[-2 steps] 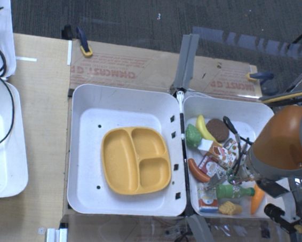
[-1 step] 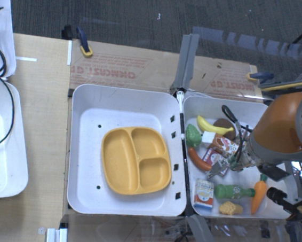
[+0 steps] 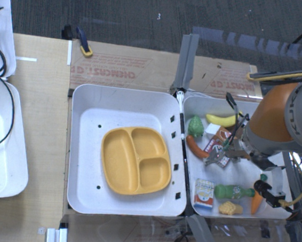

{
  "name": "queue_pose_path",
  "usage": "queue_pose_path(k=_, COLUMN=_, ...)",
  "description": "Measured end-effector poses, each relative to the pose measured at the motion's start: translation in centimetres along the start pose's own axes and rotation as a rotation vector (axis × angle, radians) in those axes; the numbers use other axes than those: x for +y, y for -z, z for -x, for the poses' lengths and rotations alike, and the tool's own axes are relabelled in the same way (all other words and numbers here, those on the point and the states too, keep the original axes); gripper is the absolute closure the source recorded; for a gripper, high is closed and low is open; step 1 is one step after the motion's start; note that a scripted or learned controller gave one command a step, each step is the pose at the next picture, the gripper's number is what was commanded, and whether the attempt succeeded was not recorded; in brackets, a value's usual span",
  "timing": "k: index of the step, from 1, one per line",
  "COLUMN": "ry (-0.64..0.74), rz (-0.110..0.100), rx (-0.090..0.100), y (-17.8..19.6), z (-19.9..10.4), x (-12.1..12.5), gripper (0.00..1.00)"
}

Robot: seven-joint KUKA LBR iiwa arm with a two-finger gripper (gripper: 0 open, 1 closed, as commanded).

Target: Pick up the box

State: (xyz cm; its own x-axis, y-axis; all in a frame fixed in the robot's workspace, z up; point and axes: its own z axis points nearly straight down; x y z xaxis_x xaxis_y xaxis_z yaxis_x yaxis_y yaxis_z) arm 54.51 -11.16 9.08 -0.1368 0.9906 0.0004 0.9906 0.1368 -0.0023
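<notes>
Box (image 3: pixel 204 195) lies flat, lower right of frame, long axis vertical, against right bin's (image 3: pixel 269 217) front wall. Bottle (image 3: pixel 233 192) adjoins. Gripper (image 3: pixel 220 158) above; finger state indeterminate.

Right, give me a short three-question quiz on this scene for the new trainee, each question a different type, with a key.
1. True or false: the yellow divided plate lies in the left bin.
2. Multiple choice: the box in the right bin sits directly beside which item? A) the banana B) the green bottle C) the plate
3. Fill in: the gripper is over the ____ bin.

Key
1. True.
2. B: the green bottle lies just right of the box, while the banana is at the bin's far end.
3. Right; it is up near the red sausage, away from the box.
</notes>
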Motion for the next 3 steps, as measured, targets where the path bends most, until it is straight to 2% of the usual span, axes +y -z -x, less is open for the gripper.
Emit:
queue_pose_path(k=1, ry=-0.175, rz=0.0, rx=-0.001, y=0.0, z=-0.9, x=3.2, gripper=0.0)
queue_pose_path(k=2, ry=-0.173, rz=-0.003, rx=-0.003, y=0.8, z=-0.9, x=3.2, gripper=1.0)
queue_pose_path(k=3, ry=-0.172, rz=-0.004, rx=-0.004, y=1.7, z=-0.8, x=3.1, gripper=1.0)
